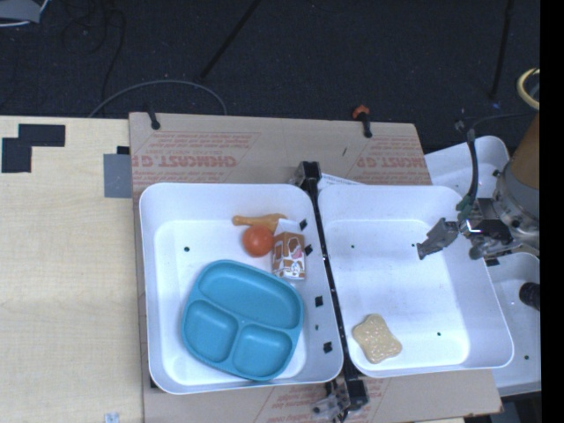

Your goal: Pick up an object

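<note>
Gripper (438,239) hangs over right bin (493,324) near its right wall, nothing between its fingers; can't tell whether jaws are apart or together. Tan sponge (377,338) lies at that bin's near edge. Left bin (163,236) holds blue divided plate (241,318), tomato (258,241), orange toy (258,220), small carton (289,256), print unreadable; cardboard (264,152) beneath has reversed lettering.

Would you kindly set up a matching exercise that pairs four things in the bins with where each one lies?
Things:
1. blue divided plate
2. beige sponge-like piece
3. small printed carton
4. gripper

Places:
A. near corner of the right bin
B. over the right bin's right side
C. front of the left bin
D. against the left bin's right wall

Pairs: 1-C, 2-A, 3-D, 4-B
</note>
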You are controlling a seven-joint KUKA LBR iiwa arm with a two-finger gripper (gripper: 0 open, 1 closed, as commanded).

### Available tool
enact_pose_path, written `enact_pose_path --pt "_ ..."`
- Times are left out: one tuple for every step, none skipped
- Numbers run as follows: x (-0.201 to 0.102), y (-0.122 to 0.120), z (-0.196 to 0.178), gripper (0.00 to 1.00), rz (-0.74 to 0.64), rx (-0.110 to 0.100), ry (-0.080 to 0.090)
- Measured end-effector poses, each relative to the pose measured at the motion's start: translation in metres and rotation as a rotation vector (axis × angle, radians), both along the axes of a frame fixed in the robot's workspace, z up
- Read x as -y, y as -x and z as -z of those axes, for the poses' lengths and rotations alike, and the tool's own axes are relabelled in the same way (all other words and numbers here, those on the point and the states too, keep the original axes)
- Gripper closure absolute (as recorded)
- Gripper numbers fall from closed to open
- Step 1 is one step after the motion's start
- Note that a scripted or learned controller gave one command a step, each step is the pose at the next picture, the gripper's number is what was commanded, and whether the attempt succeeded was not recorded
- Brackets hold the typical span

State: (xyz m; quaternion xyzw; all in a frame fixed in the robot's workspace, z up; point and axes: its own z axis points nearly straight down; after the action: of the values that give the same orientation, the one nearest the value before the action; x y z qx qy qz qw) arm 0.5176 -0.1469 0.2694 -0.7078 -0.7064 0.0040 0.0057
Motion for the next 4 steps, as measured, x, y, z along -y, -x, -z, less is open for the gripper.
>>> enact_pose_path --pt "0.0 -0.002 -0.006 0.0 -0.002 0.012 0.003" --pt "-0.003 -0.01 0.052 0.0 -0.002 0.007 0.0" --pt "0.002 -0.004 0.113 0.0 -0.002 0.006 0.0" --pt "0.0 -0.007 0.176 0.0 -0.002 0.007 0.0"
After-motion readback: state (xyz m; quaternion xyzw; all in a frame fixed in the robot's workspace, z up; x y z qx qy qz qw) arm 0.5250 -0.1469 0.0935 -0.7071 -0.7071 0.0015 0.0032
